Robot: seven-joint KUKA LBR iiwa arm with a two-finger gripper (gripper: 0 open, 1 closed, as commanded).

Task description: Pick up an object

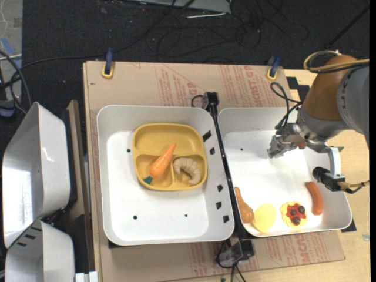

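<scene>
My gripper (278, 147) hangs over the upper middle of the right bin (252, 128), with bare white floor under it. Along that bin's front edge lie an orange drumstick-shaped piece (242, 205), a pale yellow round piece (264, 217) and a small yellow tart with red and dark toppings (294, 213). A red-orange sausage (316, 197) lies near the right wall. All of them sit well below the gripper in the view. In the left bin (117, 216) a yellow divided plate (144, 138) holds a carrot (163, 160) and a pale shrimp (188, 170).
The grey arm with its orange band (329, 93) reaches in over the right bin's far right corner. A black cable part (326, 178) hangs by the right wall. Black clips line the divider between the bins (218, 157). Cardboard lies under both bins.
</scene>
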